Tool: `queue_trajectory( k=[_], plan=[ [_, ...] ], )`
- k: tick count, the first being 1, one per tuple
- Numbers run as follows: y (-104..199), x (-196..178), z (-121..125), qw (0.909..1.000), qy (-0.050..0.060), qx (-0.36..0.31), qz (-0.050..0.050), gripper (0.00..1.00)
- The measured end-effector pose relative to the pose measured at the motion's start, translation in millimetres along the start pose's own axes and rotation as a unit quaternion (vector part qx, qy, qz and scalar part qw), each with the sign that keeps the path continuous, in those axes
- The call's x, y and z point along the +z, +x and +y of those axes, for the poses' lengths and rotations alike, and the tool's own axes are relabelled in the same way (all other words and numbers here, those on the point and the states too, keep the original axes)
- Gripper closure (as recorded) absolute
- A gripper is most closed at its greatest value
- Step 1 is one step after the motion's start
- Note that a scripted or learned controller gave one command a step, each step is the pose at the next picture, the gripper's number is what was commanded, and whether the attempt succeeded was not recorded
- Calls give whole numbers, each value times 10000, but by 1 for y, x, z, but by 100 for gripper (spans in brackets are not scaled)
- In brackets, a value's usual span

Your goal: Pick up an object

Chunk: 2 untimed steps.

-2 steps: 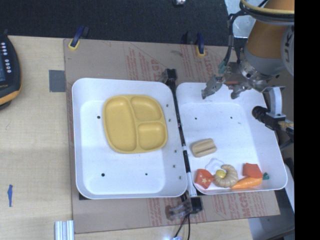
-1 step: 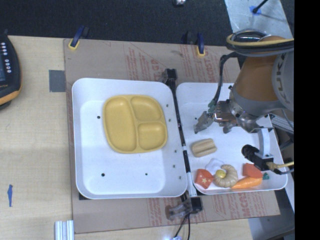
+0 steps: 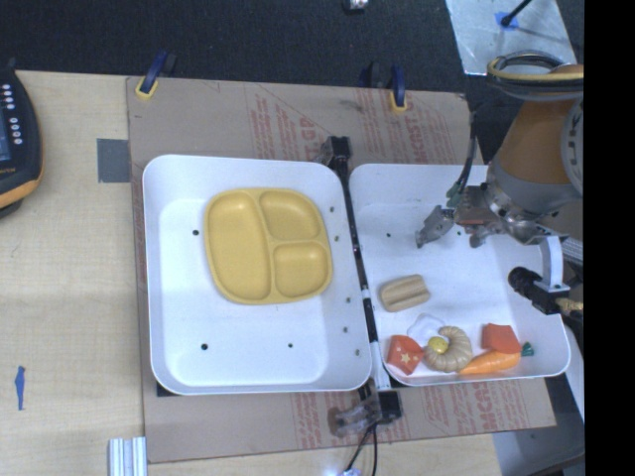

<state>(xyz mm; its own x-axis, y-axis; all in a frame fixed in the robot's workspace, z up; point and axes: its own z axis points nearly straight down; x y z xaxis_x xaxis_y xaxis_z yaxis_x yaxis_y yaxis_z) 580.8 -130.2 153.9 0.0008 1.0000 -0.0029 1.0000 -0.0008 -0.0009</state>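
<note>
- We saw the tabletop (image 3: 69, 296), pale wood, carrying a brown cardboard sheet (image 3: 248, 117) under both bins.
- The left bin (image 3: 169, 345) held a yellow divided plate (image 3: 268, 244), lying flat toward its far side.
- The right bin (image 3: 397, 191) held all the small items, gathered at its near end.
- The arm (image 3: 536, 147) reached in from the right over the right bin's far half, orange band above the wrist.
- The pincer (image 3: 437, 228) hung over bare bin floor, pointing left; we could not tell whether it was spread or pressed together, and we saw nothing between its tips.
- A tan bread roll (image 3: 404, 292) lay near the bin's left wall, well apart from the pincer.
- An orange carrot (image 3: 489, 364) lay at the near right corner, beside a red-orange block (image 3: 500, 338).
- A beige ridged curl (image 3: 454, 347) touched a small yellow piece (image 3: 436, 345).
- A red strawberry-like piece (image 3: 402, 353) sat just left of them.
</note>
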Motion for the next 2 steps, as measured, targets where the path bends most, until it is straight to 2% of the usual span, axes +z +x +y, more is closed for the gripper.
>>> queue_trajectory(
  k=[1,2],
  plan=[
    [33,66,-48,10000,60,-19,32,0],
    [30,52,-44,10000,19,-13,16,100]
  ],
)
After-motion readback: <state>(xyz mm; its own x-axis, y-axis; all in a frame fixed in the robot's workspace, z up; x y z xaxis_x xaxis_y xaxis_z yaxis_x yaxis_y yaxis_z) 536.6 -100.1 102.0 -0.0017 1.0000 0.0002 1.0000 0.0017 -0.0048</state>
